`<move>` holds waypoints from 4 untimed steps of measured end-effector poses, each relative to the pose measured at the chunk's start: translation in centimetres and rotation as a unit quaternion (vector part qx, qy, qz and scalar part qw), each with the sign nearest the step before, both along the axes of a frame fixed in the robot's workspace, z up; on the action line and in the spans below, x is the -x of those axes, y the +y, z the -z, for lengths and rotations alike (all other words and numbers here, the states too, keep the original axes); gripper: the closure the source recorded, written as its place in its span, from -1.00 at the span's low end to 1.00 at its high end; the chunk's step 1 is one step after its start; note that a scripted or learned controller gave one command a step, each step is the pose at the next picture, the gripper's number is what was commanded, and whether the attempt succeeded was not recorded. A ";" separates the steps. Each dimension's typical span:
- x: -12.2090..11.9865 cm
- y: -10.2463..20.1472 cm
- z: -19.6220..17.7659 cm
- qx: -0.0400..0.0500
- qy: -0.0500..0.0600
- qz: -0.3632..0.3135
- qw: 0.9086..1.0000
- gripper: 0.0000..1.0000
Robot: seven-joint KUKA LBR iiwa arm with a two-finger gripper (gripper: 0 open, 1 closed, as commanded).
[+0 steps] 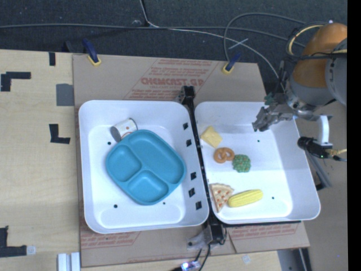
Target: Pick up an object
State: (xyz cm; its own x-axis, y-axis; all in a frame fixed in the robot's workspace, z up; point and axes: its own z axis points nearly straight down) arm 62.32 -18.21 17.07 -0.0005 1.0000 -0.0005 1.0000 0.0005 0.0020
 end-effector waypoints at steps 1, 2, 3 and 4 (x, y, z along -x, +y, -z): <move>-0.9 0.1 -6.0 0.000 -0.001 -0.001 1.000 1.00; -1.1 0.8 -10.4 0.000 -0.001 -0.001 1.000 1.00; -0.8 5.8 -10.5 -0.001 0.001 -0.002 1.000 1.00; -1.6 11.3 -8.6 0.000 0.002 -0.002 1.000 1.00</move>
